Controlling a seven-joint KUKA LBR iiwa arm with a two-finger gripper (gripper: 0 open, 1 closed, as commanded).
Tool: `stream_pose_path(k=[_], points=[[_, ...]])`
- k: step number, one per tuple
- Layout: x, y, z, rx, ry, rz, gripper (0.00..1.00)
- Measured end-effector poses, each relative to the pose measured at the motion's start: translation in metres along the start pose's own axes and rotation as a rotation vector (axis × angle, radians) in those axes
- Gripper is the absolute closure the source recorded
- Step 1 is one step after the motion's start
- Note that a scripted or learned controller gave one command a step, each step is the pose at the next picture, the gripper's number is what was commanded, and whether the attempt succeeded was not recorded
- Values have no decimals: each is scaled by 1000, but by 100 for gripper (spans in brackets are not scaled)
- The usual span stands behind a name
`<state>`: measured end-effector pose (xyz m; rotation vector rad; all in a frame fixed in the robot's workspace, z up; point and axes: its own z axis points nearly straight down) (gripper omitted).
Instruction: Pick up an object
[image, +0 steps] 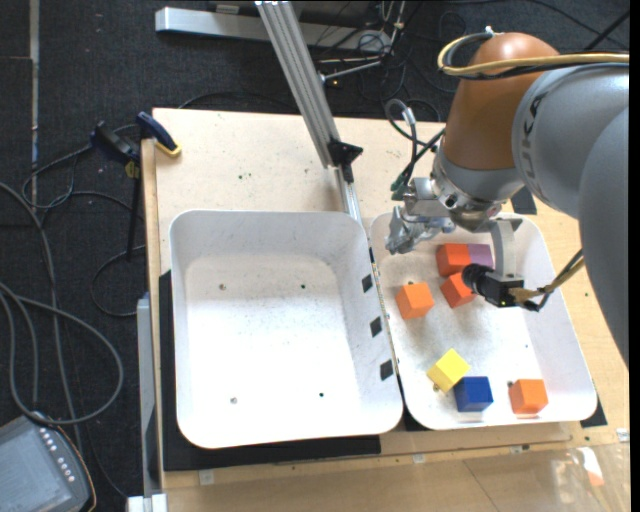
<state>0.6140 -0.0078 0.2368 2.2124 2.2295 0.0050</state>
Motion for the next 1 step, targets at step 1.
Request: stream_pose_path(k=[1], points=[[56, 11, -9, 0, 0, -1, 100]])
